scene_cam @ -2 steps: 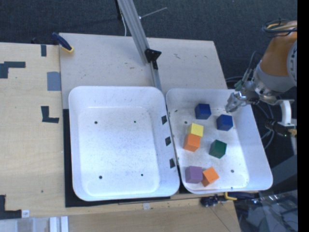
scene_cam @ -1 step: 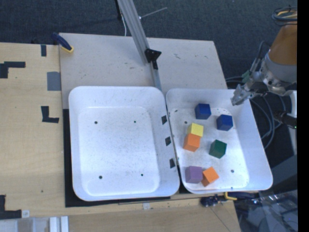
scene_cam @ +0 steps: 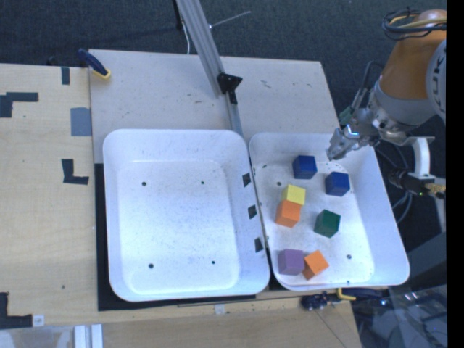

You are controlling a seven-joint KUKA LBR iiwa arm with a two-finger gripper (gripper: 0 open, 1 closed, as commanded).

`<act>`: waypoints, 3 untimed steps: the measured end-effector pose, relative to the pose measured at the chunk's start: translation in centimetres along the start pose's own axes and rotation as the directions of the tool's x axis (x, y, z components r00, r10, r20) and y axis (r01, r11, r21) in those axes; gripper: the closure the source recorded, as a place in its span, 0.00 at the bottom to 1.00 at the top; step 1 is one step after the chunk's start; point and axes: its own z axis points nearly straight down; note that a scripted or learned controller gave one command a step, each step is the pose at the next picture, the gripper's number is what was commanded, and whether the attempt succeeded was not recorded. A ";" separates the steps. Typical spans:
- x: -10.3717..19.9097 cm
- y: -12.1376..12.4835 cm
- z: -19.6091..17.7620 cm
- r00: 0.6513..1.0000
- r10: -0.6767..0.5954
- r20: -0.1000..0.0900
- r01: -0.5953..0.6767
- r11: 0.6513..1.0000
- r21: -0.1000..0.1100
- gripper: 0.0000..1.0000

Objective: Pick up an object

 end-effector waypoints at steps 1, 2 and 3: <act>5.8 0.9 0.6 1.000 -0.001 -0.001 0.001 1.000 0.001 1.00; 11.5 1.2 1.5 1.000 -0.001 0.000 0.001 1.000 0.002 1.00; 16.8 2.1 1.5 1.000 -0.001 -0.001 0.001 1.000 0.001 1.00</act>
